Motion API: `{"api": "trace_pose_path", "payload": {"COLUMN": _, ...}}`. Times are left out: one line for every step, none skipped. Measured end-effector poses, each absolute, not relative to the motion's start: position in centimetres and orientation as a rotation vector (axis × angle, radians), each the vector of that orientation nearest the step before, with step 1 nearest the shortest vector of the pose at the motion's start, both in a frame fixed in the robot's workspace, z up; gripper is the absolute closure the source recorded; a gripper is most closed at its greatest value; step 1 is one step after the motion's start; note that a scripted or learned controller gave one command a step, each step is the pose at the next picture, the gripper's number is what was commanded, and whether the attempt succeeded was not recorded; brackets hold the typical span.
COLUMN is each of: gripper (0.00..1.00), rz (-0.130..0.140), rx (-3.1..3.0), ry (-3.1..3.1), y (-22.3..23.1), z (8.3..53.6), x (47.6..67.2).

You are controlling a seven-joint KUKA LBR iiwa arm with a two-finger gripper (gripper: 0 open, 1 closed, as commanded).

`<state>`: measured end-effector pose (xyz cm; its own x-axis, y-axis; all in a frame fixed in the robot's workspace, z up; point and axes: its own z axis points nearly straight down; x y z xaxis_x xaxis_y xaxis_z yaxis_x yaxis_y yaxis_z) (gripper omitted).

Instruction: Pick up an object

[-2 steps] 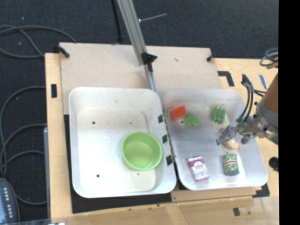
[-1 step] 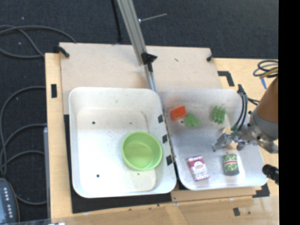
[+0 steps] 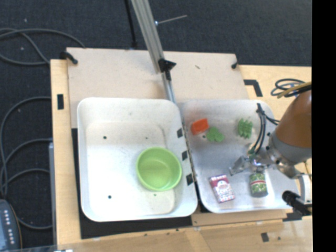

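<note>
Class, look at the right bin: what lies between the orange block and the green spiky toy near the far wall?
In the camera view, a small green lump lies between the orange block and the green spiky toy, slightly nearer the camera.

The arm (image 3: 295, 127) comes in from the right edge of the camera view, its orange band uppermost and the grey wrist section below it, angled down and leftward over the right bin (image 3: 210, 206). Dark cables run along its left side. The gripper (image 3: 247, 165) hangs at the lower end, over the bin's right half, its metal parts spreading leftward just above the bin floor.
</note>
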<state>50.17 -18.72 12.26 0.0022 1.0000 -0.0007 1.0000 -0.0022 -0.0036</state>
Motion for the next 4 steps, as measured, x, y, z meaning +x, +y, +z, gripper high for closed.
{"api": "trace_pose_path", "payload": {"gripper": 1.0, "rz": -0.004, "rx": -2.232, "ry": -2.216, "y": -18.8, "z": 13.6, "x": 50.4}}
{"api": "trace_pose_path", "payload": {"gripper": 1.0, "rz": -0.006, "rx": -2.224, "ry": -2.231, "y": -19.0, "z": 20.0, "x": 50.5}}
{"api": "trace_pose_path", "payload": {"gripper": 1.0, "rz": -0.002, "rx": -2.219, "ry": -2.228, "y": -19.1, "z": 20.5, "x": 50.6}}
{"api": "trace_pose_path", "payload": {"gripper": 1.0, "rz": -0.004, "rx": -2.215, "ry": -2.231, "y": -14.7, "z": 21.8, "x": 52.8}}
